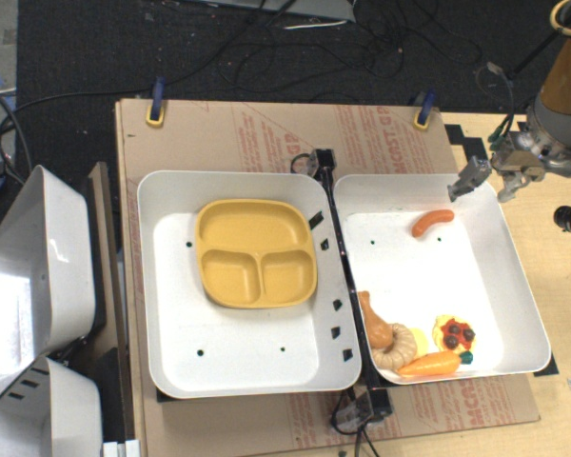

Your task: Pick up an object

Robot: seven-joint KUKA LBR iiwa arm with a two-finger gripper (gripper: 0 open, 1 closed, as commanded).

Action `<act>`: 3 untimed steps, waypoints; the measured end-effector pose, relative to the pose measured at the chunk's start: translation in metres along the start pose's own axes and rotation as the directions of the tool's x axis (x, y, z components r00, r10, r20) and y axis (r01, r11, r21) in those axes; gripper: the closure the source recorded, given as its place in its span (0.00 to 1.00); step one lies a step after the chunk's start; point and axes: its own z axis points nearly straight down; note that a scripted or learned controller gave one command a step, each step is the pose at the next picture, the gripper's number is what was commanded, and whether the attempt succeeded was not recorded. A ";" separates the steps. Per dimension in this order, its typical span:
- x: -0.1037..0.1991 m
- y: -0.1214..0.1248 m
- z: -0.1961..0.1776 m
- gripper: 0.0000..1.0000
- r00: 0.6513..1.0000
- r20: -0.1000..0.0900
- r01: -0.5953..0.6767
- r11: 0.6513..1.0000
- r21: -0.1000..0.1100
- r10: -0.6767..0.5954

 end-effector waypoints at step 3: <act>0.008 0.014 0.093 0.00 1.000 0.003 0.006 1.000 -0.011 -0.006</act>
